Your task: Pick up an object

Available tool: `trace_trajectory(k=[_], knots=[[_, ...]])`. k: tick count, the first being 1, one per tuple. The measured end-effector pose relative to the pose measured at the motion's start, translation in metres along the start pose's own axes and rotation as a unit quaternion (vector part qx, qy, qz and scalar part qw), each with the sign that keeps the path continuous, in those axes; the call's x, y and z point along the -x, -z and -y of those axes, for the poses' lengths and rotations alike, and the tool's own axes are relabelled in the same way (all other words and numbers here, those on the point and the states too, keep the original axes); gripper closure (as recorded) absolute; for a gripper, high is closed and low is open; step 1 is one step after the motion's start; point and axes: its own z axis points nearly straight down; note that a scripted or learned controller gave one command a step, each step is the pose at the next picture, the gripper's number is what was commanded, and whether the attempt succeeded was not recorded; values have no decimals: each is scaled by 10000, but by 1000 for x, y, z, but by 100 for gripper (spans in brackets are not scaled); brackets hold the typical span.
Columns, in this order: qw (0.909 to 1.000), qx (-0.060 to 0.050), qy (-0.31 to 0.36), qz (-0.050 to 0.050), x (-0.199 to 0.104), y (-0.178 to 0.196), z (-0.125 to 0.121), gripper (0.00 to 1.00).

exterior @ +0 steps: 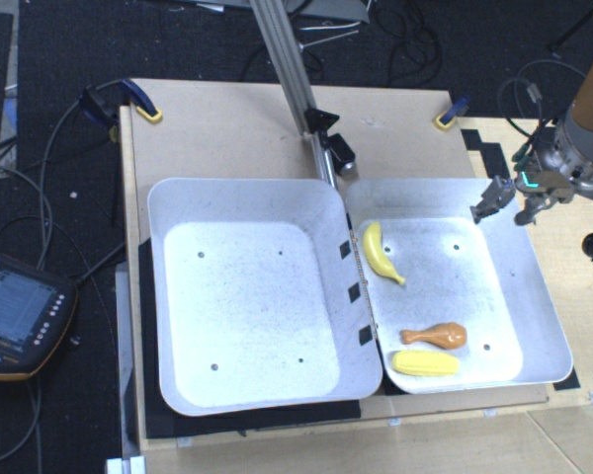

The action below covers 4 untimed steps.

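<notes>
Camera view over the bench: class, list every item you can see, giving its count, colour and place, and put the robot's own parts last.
Bins: two, white, side by side on the bench.
Banana: one, yellow, right bin, near its left wall.
Drumstick: one, orange-brown, right bin, front.
Corn cob: one, yellow, right bin, just in front of the drumstick.
Handheld controller: one, grey and orange, floor at left.
Gripper: one, dark, open, above the right bin's far right corner.

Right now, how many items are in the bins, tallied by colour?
Yellow: 2, a banana and a corn cob
Orange-brown: 1, a drumstick
Total: 3, all in the right bin
</notes>
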Motion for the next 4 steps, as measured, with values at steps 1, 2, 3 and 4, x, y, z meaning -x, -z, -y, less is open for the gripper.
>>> trace_trajectory(k=[1,2,3,4], knots=[[10000,0,0,0,0,0,0,0],[10000,-26,2,-7,-6,-61,-1,0],[10000,-26,-2,-6,-3,-123,4,0],[10000,-22,0,-6,-3,-176,5,0]])
